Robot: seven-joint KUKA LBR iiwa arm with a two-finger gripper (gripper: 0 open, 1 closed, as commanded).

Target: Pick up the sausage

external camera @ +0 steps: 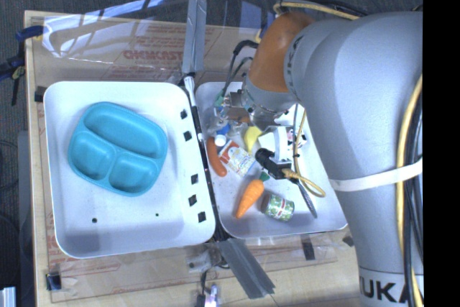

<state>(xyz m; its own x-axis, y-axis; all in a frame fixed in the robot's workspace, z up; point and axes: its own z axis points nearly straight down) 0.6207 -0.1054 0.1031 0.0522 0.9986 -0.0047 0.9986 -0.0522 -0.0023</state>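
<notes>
I see gripper [231, 109] low in right bin [327, 216]; can't tell its state; sausage [216, 157] just below-left.

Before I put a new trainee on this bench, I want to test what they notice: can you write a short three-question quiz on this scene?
1. True or false: the blue divided plastic plate lies in the same white bin as the slim reddish-orange sausage.
2. Which object lies nearest the small green-labelled can? A) the blue plate B) the orange toy carrot C) the clear plastic sheet
3. Fill in: the sausage lies along the right-hand bin's ____ wall in the view.

Key: 1 false, since the plate is in the left-hand bin. 2 B. 3 left.
</notes>
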